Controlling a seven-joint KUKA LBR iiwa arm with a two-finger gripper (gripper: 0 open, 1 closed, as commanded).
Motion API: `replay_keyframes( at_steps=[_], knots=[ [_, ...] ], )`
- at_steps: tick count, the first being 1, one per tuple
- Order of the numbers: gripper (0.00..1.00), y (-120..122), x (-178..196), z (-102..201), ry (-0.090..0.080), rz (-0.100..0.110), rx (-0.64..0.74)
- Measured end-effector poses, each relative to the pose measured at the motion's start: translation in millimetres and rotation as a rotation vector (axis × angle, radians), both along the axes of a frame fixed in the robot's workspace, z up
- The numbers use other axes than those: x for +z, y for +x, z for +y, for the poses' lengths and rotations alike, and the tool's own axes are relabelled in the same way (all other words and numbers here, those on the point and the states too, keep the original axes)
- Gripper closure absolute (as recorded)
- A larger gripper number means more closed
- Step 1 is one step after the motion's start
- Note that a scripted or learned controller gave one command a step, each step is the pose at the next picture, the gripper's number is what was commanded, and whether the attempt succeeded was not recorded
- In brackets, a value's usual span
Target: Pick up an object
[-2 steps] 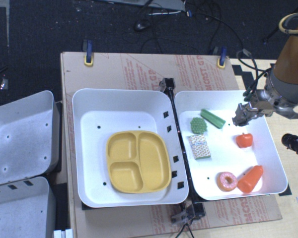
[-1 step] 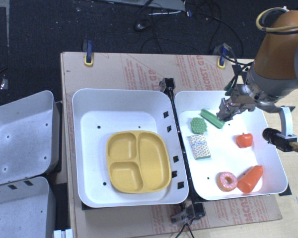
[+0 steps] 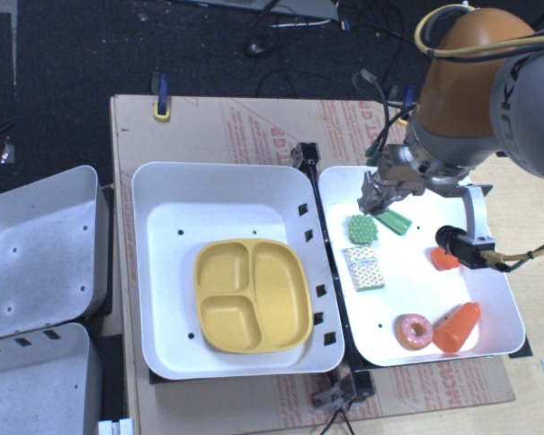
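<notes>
Left white bin (image 3: pixel 145 243) taken as landmark. A yellow three-compartment plate (image 3: pixel 252 295) is seen lying flat inside it, toward its near side. A black strip (image 3: pixel 322 234) is noted along its right wall, with the right white bin (image 3: pixel 408 270) just beyond. Both rest on a printed brown board (image 3: pixel 245 130). A blue clamp (image 3: pixel 163 98) is fixed at the board edge beyond the bin's far left corner. Two white trays (image 3: pixel 36 243) are stacked to its left. Cables (image 3: pixel 272 34) are seen on the dark floor well beyond it.
</notes>
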State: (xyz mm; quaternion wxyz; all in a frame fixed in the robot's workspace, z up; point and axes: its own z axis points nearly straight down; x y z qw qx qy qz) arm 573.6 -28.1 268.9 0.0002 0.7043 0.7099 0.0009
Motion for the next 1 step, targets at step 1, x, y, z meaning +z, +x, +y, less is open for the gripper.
replay_keyframes(
  at_steps=[1],
  knots=[
    [1.0, 8.8, -22.8, 56.8, 0.0, 0.004, 0.0]
  ],
)
